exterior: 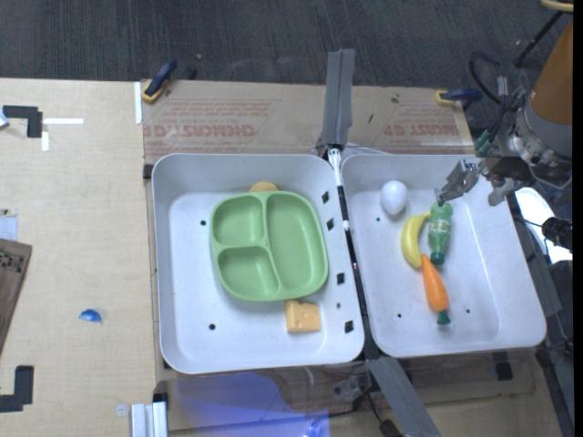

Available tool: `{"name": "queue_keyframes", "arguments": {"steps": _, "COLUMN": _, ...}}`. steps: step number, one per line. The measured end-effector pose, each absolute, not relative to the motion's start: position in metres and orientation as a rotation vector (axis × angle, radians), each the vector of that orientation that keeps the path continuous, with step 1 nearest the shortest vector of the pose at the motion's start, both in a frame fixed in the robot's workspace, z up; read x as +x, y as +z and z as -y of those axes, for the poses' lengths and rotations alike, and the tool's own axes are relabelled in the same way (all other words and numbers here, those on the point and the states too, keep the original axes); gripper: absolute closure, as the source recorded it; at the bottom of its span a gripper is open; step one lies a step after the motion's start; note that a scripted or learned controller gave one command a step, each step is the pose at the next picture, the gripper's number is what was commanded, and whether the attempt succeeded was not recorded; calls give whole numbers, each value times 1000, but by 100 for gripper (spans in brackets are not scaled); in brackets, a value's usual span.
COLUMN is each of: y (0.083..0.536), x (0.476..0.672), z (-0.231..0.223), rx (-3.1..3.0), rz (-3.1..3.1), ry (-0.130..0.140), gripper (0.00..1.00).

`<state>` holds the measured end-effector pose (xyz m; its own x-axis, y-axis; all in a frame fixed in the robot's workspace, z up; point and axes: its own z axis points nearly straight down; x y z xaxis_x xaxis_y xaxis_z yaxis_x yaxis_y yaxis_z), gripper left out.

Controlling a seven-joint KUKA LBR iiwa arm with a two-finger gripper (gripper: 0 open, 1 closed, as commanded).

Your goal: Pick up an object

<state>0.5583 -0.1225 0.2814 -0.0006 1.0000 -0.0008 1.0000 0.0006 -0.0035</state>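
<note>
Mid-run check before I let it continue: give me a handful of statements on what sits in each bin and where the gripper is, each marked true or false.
1. The green divided plate lies in the left bin. True.
2. The carrot lies in the left bin. False: it lies in the right bin.
3. The gripper is over the right bin's far end. True.
4. The white egg rests on the plate. False: it lies in the right bin, beyond the banana.
5. The green bottle lies beside the banana. True.
</note>
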Motion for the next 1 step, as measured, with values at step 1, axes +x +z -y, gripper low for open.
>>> {"name": "queue_keyframes", "arguments": {"steps": 1, "y": 92, "x": 556, "z": 109, "rx": -1971, "rz": 2447, "ry": 1, "gripper": 0}}
